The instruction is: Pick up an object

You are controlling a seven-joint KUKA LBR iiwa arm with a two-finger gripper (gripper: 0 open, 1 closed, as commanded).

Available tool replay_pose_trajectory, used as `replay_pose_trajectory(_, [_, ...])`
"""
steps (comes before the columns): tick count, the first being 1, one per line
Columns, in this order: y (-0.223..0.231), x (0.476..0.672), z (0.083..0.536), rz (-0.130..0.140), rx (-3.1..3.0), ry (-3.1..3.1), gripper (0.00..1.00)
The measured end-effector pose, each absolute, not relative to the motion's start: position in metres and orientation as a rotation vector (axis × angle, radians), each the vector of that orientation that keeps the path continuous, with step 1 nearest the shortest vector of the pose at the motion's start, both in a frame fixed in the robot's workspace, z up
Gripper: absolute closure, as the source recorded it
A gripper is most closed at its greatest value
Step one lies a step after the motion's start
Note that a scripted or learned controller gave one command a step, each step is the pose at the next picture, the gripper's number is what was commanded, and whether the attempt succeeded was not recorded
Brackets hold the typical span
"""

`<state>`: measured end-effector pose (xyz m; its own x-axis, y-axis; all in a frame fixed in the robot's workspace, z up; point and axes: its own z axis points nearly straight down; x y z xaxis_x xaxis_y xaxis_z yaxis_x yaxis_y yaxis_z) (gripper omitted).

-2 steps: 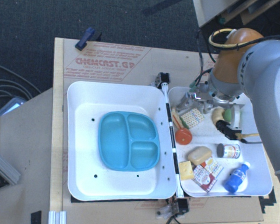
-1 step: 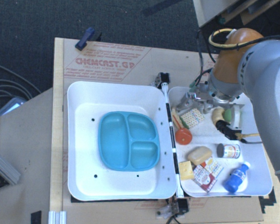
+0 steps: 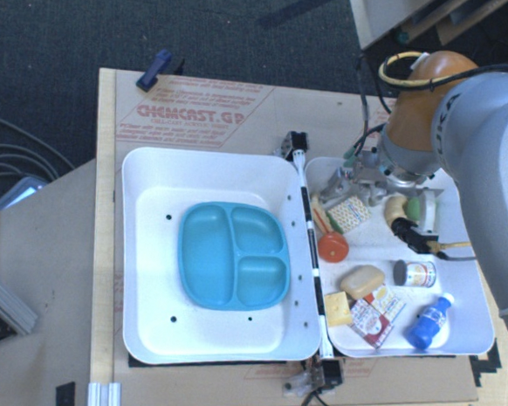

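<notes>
We see two white bins side by side on the tabletop (image 3: 200, 106). The left bin (image 3: 141, 303) has broad bare floor all around a blue divided plate (image 3: 232, 256) lying at its centre, so there is open room at every clock position of that plate. The right bin (image 3: 471, 333) is crowded, with little free floor except along its 3 o'clock rim.

The arm (image 3: 471, 110) comes in from 2 o'clock and the gripper (image 3: 360, 190) hangs low over the right bin's 11 o'clock corner, close to the divider (image 3: 308, 237) between the bins. We cannot tell how far the fingers stand apart, nor whether they have hold of anything.

Directly under the gripper lies a pale checkered packet (image 3: 349, 214), tilted, small and flat with a grid pattern. At its 6 o'clock sits an orange-red round object (image 3: 332, 246). Toward the bin's centre we see a tan lump (image 3: 363, 279), and at its 3 o'clock a small labelled can (image 3: 416, 274) on its side. At 6 o'clock lie a yellow block (image 3: 338, 308) and a red-and-white packet (image 3: 374, 318), touching. A blue bottle (image 3: 428, 322) lies at 5 o'clock.
</notes>
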<state>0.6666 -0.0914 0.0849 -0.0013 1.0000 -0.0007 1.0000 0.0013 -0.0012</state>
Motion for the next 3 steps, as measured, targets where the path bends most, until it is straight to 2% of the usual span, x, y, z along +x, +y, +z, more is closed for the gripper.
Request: replay_pose_trajectory(3, [-0.0929,0.6665,0.0849,0.002,-2.221,-2.222,0.00])
